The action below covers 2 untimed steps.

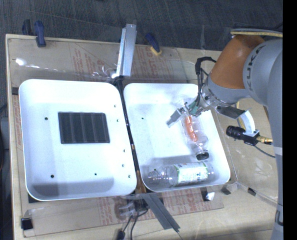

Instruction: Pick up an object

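Seemingly gripped by the hand, the small bottle runs lengthwise, black cap toward the camera.

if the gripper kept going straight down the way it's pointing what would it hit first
Most likely the small clear bottle with orange contents just below the gripper in the right bin. Depth is hard to judge from this slanted view; it may be touching it already.

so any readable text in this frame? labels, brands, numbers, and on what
"KU", vertical letters on the grey arm housing; the rest is cut off.
Reddish print on the bench sheet below the bins: too faint to read.
Label on the clear bottle lying in the right bin: too blurred to read.
Orange-filled bottle: nothing legible.
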Motion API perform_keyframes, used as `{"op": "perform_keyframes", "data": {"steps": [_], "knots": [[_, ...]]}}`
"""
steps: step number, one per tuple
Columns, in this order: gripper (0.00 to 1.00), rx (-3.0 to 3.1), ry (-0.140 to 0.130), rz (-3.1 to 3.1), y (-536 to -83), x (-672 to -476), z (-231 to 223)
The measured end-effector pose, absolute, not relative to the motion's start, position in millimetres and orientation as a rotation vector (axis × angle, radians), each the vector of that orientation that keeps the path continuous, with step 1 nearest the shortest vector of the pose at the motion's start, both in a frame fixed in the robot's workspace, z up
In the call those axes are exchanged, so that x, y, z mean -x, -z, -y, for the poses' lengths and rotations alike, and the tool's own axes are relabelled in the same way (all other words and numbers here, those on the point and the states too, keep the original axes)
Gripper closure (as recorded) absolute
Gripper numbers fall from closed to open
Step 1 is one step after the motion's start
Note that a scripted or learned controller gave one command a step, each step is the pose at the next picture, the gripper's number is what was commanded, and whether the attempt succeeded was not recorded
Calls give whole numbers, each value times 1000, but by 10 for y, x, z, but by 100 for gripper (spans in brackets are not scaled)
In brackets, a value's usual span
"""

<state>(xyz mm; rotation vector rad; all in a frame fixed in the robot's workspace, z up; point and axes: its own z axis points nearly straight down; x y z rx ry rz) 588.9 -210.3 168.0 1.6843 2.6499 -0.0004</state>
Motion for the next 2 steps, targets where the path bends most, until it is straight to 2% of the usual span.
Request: {"op": "perform_keyframes", "data": {"steps": [1, 2], "knots": [[0, -1633, 1, -2687, -1664, -5874, 2086], [0, -1632, 2, -2688, -1435, -5929, 2083]]}}
